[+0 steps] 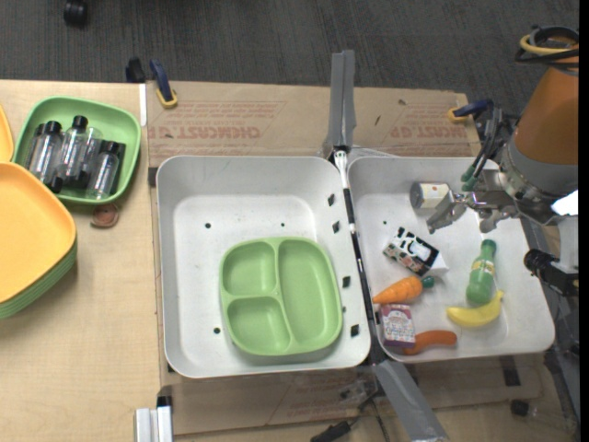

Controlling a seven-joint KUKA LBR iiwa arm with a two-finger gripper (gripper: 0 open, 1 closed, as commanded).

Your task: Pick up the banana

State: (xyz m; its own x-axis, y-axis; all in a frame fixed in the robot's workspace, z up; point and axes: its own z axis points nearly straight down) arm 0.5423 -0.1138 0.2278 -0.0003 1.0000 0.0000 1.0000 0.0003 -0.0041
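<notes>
The yellow banana [476,313] lies near the front right corner of the right bin [368,201], just below a green bottle [481,275]. My gripper [465,217] hovers over the back right part of that bin, well behind the banana and apart from it. Its fingers [443,215] stand open with nothing between them. The arm's orange band [550,109] shows at the right edge.
The right bin also holds a carrot [398,290], a black-and-white packet [412,250], a pink box [398,326], an orange-red piece [433,340] and a small white can [429,195] beside the gripper. A green divided tray [280,295] sits in the left bin [184,201].
</notes>
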